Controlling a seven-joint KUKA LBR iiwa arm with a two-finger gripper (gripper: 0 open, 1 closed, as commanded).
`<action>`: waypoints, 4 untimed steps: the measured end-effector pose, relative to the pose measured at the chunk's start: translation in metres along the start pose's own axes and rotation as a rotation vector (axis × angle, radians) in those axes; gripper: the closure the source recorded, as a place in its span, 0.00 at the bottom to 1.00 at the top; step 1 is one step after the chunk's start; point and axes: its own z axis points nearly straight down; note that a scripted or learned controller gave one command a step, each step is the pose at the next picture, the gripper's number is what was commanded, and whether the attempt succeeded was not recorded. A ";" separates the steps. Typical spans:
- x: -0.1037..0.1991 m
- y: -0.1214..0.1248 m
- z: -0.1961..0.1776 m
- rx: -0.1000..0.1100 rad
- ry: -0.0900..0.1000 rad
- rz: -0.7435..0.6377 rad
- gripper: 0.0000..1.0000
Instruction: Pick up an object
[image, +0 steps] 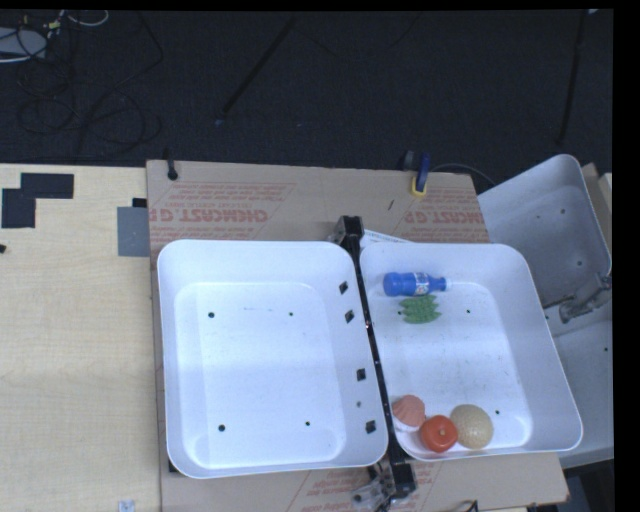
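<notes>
Dark floor stretches across the back, with loose cables (60, 25) coiled at its far left. Below that, on the left, lies the pale wooden bench top (70, 350), marked with black blocky shapes (35, 195) and a grey square (131, 230). A cardboard sheet (250, 200) with red print sits under both bins, and a small blue and yellow clip (421, 172) stands at its far edge. The left bin (168, 300) comes next, white and shallow, with a few dark dots on its floor. Where it meets the right bin (548, 380), black clips run down the shared rim. Everything I could pick up is in that right bin. A blue bottle (412, 284) lies on its side near the far wall, with a small green leafy piece (421, 310) just beside it on the near side. In the near corner, well apart from those two, a pink rounded piece (408, 409), a red ball (438, 433) and a tan ball (472, 425) cluster close together, the red one touching both its neighbours. A grey metal plate (545, 215) slopes at the far right. Whether my gripper is apart or together I cannot tell.
</notes>
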 end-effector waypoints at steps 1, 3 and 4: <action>0.001 0.006 -0.008 0.001 0.001 -0.004 0.00; 0.000 0.000 -0.035 0.001 0.001 -0.005 0.00; 0.000 0.001 -0.048 0.001 0.001 -0.006 0.00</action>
